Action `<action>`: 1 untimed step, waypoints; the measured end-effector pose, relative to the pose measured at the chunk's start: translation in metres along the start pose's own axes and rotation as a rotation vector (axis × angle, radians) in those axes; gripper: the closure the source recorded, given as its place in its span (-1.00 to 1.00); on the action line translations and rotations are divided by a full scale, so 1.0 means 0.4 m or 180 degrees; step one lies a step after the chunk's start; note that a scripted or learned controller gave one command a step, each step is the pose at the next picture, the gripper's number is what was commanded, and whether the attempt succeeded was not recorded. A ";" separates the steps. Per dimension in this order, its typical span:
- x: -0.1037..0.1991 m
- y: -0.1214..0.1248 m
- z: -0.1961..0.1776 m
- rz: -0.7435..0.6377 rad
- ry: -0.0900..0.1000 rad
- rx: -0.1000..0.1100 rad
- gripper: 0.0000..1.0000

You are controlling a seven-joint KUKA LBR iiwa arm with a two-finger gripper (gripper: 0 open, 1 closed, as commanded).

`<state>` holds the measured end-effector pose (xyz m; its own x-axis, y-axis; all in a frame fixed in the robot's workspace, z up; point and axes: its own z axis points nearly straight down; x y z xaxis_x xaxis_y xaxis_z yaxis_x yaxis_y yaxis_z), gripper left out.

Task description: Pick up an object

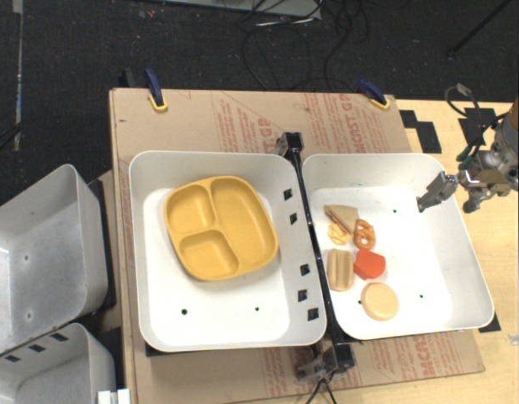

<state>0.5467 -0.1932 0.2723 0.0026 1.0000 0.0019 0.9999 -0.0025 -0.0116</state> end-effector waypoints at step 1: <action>0.002 0.005 -0.017 -0.0011 -0.0009 -0.0037 -1.00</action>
<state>0.5489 -0.1926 0.2789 -0.0008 1.0000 -0.0009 1.0000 0.0008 -0.0001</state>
